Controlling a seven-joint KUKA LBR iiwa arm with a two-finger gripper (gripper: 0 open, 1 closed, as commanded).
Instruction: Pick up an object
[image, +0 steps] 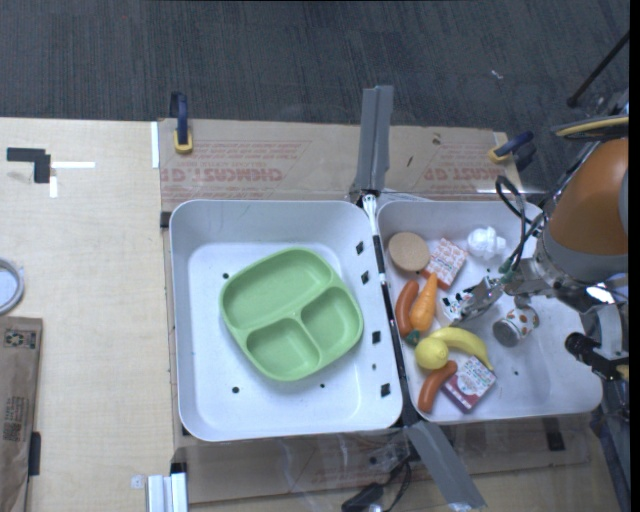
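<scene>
1. We see the gripper (482, 297) low in the right bin (560, 400), beside a small black-and-white toy (462, 300); its grip state we cannot tell.
2. A banana (462, 342) lies mid-bin, a carrot (426, 300) by the left wall.
3. The left bin (200, 400) holds a green tray (290, 313).

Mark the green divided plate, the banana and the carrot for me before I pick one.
green divided plate (290, 312), camera view, on the ridge between its compartments.
banana (468, 343), camera view, middle of its curved body.
carrot (425, 300), camera view, mid-length of the orange body.
</scene>
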